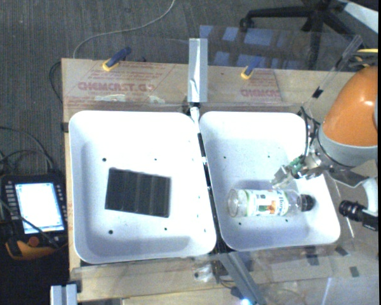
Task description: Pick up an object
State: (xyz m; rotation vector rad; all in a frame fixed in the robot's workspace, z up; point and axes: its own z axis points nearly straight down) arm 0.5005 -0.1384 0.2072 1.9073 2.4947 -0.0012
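The table point(82, 75) spans the middle of the frame and carries two white bins side by side. The left bin point(89, 138) holds a flat dark rectangular pad point(138, 192), lying at its centre. The right bin point(241, 138) holds a clear plastic bottle point(267, 203) with a green and orange label, on its side in the bin's lower half, its dark cap toward the right wall.

The arm point(352, 116) enters at the right of the frame, its orange band over the bin's right edge. The gripper point(297, 169) sits just above and to the right of the bottle's middle, near it but apparently not touching; whether the jaws are apart or together I cannot tell, as the wrist hides them.

The bottle looks like the nearest target. A good grasp would likely mean coming down across its round body, straddling the labelled middle rather than the neck, since a cylinder on its side may roll away. The bin's right wall stands close to the cap and could crowd the approach. Outside the bins, a handheld screen point(35, 207) lies at the lower left, well clear.
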